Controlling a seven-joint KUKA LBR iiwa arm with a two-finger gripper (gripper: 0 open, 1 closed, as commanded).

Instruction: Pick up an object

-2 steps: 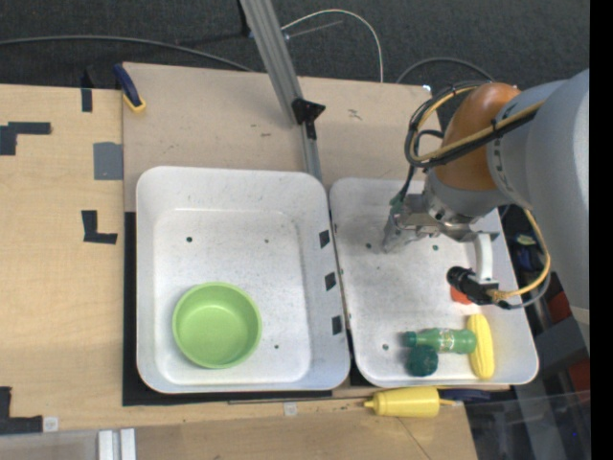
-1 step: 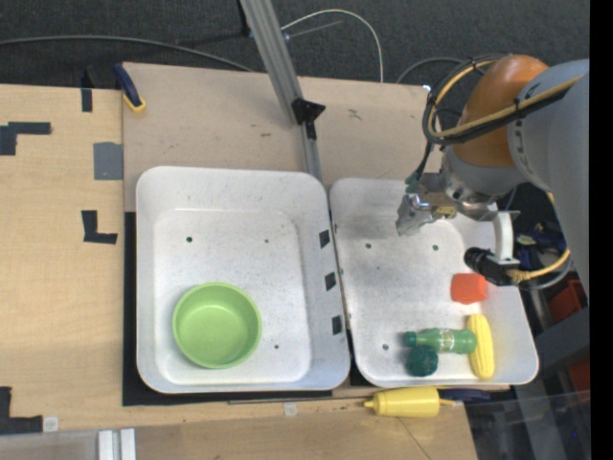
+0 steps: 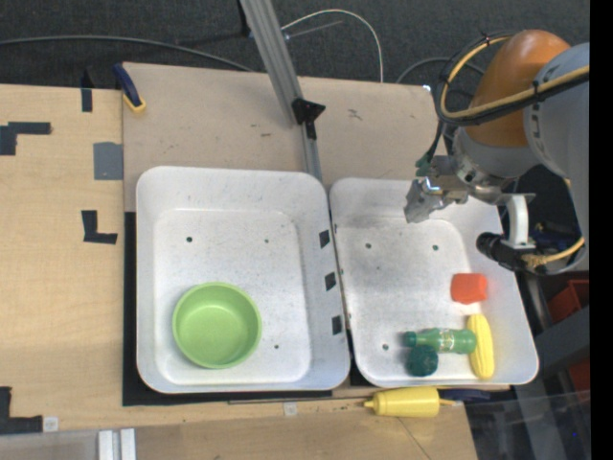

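My gripper (image 3: 419,207) hangs over the far part of the right bin (image 3: 383,257), its fingers pointing down and left with nothing seen between them. In the near right corner of that bin lie an orange block (image 3: 468,288), a yellow banana-like piece (image 3: 481,344), a green bottle (image 3: 439,340) on its side and a dark teal lump (image 3: 420,359). All of them sit well toward the camera from the gripper. A green bowl (image 3: 217,325) rests in the near left of the left bin (image 3: 230,199).
A yellow bottle-shaped object (image 3: 406,402) lies on the bench just outside the right bin's near rim. A grey metal pole (image 3: 278,51) slants down to the seam between the bins. Cables loop behind the bench near the arm.
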